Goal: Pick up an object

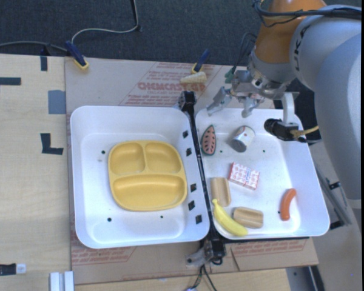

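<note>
Objects for pickup all lie in the right bin (303, 180); none sits between the fingers. Gripper (233, 105) hangs over the bin's far edge, fingers spread apart, nothing held. One fingertip (213, 107) is above the rim near the divider, the other (250, 108) just over the bin floor.

Nearest to the gripper: grey metal cylinder (241, 138), lying tilted, just in front of the fingers. Beside it toward the divider, watermelon slice (208, 140), standing on edge by the wall. Pink-and-white wafer block (244, 176) at mid-bin. Bread piece (221, 191) just left of it; second bread roll (248, 216) near the front wall, touching banana (227, 219). Red sausage (287, 204) near the right wall, apart from the rest.

Left bin (85, 180) holds yellow divided tray (148, 175), flat, about centred. Both bins rest on cardboard sheet (127, 86).
</note>
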You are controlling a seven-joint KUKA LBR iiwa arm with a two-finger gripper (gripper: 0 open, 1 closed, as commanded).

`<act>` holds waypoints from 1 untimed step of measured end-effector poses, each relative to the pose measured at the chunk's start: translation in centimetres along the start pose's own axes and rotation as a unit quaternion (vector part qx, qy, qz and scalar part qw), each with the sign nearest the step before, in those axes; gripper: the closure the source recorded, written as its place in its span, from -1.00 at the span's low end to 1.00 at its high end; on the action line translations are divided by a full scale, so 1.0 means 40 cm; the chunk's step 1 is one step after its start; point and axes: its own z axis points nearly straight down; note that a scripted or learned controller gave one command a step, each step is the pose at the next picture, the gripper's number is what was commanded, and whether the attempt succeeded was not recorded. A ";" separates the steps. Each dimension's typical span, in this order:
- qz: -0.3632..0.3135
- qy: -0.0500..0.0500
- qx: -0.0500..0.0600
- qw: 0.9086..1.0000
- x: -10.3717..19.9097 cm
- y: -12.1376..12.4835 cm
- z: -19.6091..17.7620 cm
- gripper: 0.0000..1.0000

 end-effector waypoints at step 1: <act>0.001 -0.001 0.001 1.000 -0.098 -0.002 0.144 -1.00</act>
